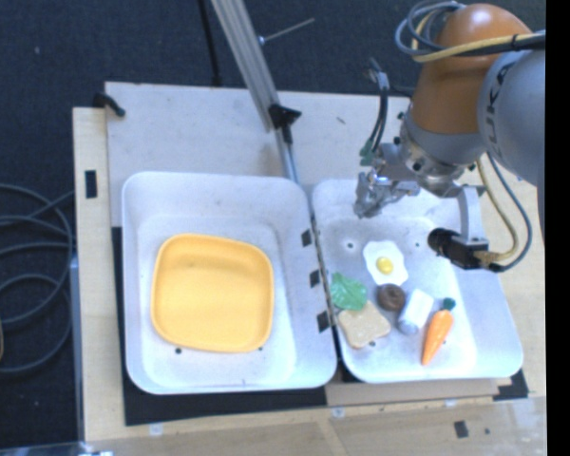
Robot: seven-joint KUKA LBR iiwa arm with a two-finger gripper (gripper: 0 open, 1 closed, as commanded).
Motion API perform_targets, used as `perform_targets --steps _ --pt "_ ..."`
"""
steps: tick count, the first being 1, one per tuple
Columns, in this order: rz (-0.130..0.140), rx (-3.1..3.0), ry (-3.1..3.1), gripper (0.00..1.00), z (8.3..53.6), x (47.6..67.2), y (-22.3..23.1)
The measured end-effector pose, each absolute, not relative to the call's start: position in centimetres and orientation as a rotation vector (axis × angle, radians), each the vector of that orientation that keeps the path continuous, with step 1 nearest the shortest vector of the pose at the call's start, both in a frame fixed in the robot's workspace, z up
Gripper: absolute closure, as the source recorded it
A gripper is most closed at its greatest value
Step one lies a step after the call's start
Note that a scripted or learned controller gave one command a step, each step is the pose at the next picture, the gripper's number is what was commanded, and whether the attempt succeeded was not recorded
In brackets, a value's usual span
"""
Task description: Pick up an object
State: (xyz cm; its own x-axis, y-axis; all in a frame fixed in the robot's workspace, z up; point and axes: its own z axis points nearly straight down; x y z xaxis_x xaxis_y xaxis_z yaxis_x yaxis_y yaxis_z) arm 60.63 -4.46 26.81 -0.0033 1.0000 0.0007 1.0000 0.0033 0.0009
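My gripper (369, 203) hangs over the far left corner of the right bin (484, 350), above bare bin floor, with nothing seen between its fingers. In the near half of that bin lies a cluster of toy foods: a fried egg (384, 259), a brown donut (391, 297), a green leafy piece (348, 293), a slice of toast (364, 327), a small white cylinder (416, 310) and an orange carrot (436, 335). The fried egg is the closest to the gripper, a little nearer and to its right.
The left bin (138, 207) holds a yellow square plate (213, 293). A slanted metal pole (252, 65) stands behind the bins, ending near their shared edge. Cables lie on the dark floor at the left.
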Motion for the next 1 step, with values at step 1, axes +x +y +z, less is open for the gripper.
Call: perform_targets --steps 1 --pt "0.001 2.217 2.226 1.00 26.50 61.85 1.46"
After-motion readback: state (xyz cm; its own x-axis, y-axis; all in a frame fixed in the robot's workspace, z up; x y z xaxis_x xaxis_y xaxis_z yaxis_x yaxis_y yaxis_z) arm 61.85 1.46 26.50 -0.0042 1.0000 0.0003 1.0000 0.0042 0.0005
